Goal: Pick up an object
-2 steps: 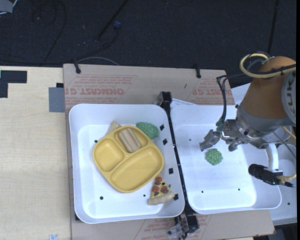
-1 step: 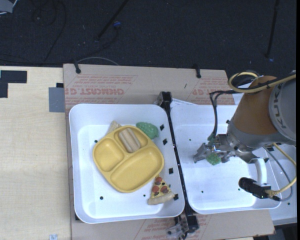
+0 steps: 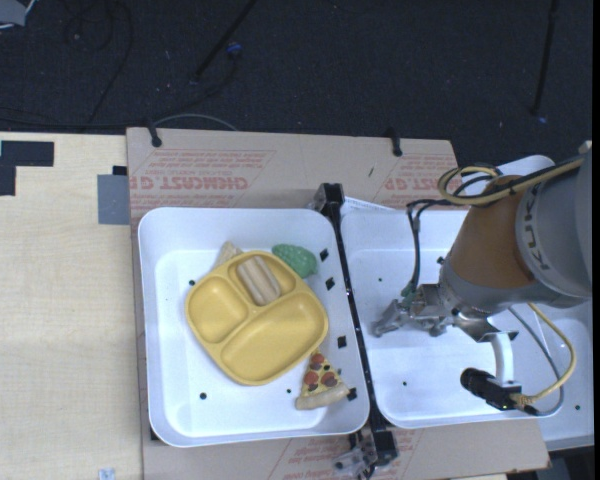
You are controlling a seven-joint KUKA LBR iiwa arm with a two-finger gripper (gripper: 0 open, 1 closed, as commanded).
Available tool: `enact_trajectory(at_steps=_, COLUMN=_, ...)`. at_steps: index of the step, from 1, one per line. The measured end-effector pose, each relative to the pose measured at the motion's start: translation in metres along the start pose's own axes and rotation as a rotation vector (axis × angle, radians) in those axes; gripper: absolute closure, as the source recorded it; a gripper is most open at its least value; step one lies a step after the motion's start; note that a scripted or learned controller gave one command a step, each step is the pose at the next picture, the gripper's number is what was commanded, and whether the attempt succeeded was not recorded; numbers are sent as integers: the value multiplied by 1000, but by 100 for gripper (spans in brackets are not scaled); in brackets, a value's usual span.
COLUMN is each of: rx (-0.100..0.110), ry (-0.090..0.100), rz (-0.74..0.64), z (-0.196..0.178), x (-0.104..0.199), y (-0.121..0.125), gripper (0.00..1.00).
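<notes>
Left bin (image 3: 165,268): white, shallow, holding four items.
- Yellow divided plate (image 3: 258,328), at the centre, three compartments.
- Tan hot dog (image 3: 259,278), lying in the plate's compartment at 12 o'clock.
- Green leaf-shaped piece (image 3: 296,259), on the bin floor just beside the plate's rim at 1 o'clock.
- Pizza slice (image 3: 321,384), on the bin floor at 5 o'clock from the plate, near the divider between the bins.

Right bin (image 3: 420,408): white, shallow.
- Tool (image 3: 388,321), low over the left part of this bin, tips pointing toward 9 o'clock, close to the divider; whether it is wide or narrow cannot be told. Nothing is visible between the tips.
- Arm (image 3: 510,243), entering from 3 o'clock, orange band above the wrist, cables looped around it.

Tabletop (image 3: 50,308): pale wood, at 9 o'clock from the bins.
</notes>
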State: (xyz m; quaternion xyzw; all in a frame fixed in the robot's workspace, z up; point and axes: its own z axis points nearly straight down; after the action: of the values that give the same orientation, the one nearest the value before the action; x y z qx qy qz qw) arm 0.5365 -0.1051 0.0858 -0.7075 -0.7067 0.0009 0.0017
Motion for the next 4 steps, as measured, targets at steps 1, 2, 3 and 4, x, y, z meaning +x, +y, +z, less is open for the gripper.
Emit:
enact_trajectory(at_steps=1, rx=0, ry=0, rz=5, z=-12, x=-1, y=0, gripper=100)
enact_trajectory(at_steps=2, rx=-5, ry=-1, rz=-3, z=-61, x=8, y=1, gripper=100)
enact_trajectory(at_steps=3, rx=-6, ry=-2, rz=1, z=-115, x=1, y=-6, gripper=100)
enact_trajectory(at_steps=4, rx=-7, ry=-2, rz=-1, z=-173, x=-10, y=-8, gripper=100)
